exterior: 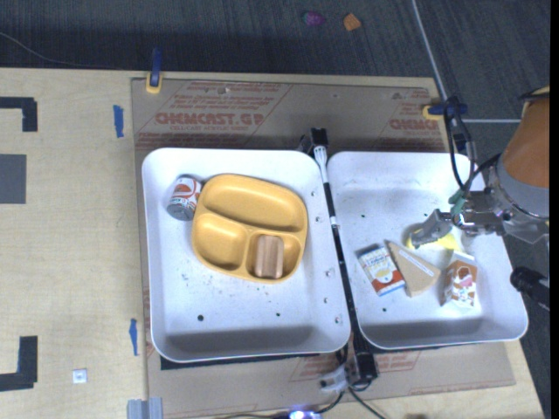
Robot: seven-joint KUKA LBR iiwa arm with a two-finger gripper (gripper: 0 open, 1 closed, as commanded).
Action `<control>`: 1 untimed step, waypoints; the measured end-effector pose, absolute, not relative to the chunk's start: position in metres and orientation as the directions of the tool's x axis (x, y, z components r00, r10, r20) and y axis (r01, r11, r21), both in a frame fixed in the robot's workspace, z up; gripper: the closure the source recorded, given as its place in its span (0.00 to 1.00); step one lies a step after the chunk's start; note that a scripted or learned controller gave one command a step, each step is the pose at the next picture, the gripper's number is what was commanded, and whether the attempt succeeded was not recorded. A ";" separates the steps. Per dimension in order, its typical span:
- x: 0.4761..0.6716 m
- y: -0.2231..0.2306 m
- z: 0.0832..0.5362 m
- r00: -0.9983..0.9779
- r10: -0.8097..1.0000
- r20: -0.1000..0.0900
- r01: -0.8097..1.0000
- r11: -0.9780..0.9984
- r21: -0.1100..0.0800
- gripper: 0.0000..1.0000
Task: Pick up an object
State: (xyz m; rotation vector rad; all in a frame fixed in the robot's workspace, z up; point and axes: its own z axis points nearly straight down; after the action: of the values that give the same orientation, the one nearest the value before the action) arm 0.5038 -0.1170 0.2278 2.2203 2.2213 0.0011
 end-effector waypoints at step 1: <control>0.535 -0.100 0.101 0.000 1.000 0.000 1.000 0.000 0.003 0.00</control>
State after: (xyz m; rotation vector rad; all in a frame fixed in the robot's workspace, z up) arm 0.5349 -0.1001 0.1009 2.2201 2.2199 0.0034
